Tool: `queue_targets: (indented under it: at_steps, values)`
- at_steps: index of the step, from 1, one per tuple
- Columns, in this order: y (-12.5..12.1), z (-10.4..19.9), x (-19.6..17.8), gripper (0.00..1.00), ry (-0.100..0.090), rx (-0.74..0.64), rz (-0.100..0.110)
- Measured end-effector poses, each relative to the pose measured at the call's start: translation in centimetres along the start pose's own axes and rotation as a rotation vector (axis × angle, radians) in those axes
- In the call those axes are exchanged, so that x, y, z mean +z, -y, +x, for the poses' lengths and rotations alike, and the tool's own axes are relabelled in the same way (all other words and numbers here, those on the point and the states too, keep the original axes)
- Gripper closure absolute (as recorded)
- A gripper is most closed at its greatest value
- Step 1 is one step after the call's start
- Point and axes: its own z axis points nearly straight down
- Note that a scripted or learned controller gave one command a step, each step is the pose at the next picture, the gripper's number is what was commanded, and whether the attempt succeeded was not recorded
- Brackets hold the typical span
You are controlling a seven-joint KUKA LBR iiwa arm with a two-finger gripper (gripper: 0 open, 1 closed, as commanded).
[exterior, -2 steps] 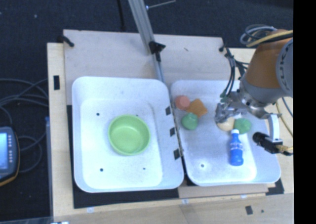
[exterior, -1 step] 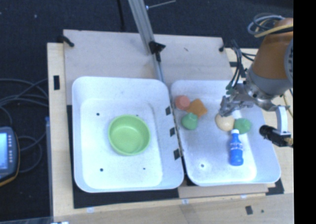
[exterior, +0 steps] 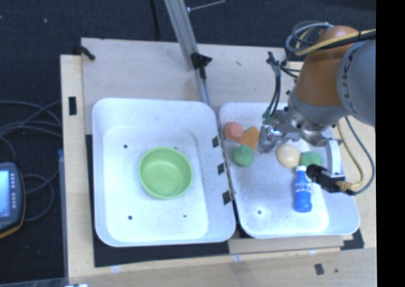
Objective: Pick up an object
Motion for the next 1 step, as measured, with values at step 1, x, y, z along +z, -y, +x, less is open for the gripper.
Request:
queue_targets:
  at_steps: [1]
  values:
    - [-0.08, 4.87, -1.5, 1.0, 0.0, 0.0, -0.001]
